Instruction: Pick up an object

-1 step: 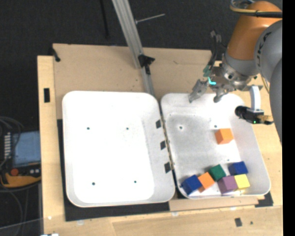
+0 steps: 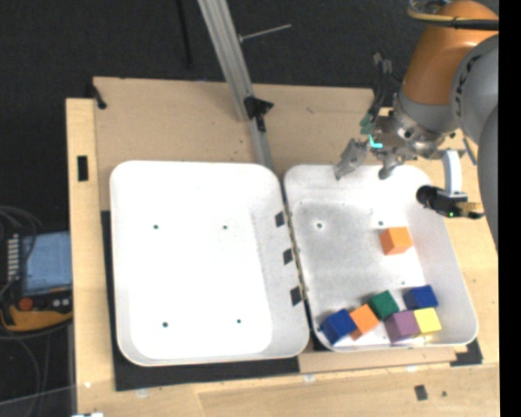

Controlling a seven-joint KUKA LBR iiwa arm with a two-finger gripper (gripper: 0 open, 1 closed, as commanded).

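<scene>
From the overhead camera, the pincer [image 2: 365,165] hangs at the upper edge of the right bin [image 2: 330,259], fingers spread wide with nothing between them. An orange block [image 2: 396,240] lies alone below it and slightly right, well apart. Further down, along the bin's lower edge, sit blue [image 2: 338,324], orange [image 2: 364,318], green [image 2: 384,304], purple [image 2: 404,324], yellow [image 2: 428,321] and blue [image 2: 420,297] blocks.

No text, label, brand or number is legible on anything here.

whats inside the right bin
Seven blocks in the right bin: a lone orange block, six clustered at its near edge. Nothing visibly covered.
</scene>
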